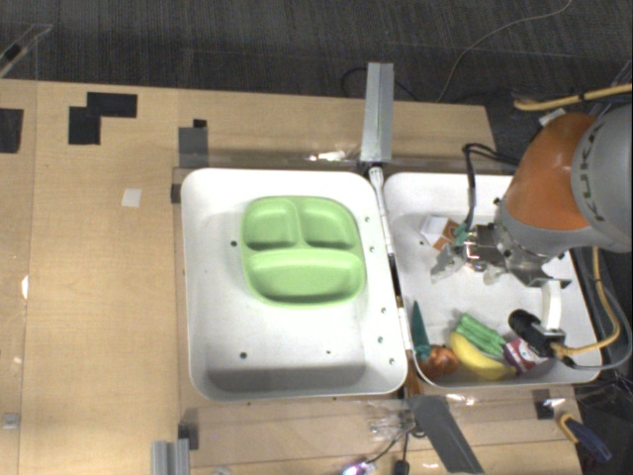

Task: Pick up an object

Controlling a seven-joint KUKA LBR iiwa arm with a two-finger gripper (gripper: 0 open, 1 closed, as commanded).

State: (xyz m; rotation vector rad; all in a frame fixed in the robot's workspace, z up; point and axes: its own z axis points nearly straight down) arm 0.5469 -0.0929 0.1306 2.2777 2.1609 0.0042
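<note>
The end effector (447, 253), finger state indeterminable, hung in the right-hand shallow white bin (406, 206); the curved yellow plastic banana (477, 358) lay nearer the camera, long axis crosswise.

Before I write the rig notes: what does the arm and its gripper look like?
The arm is rounded and grey with a broad orange band above the wrist. Black cables run along it. The gripper is a small metallic grey assembly with dark parts, too blurred for finer detail.
</note>
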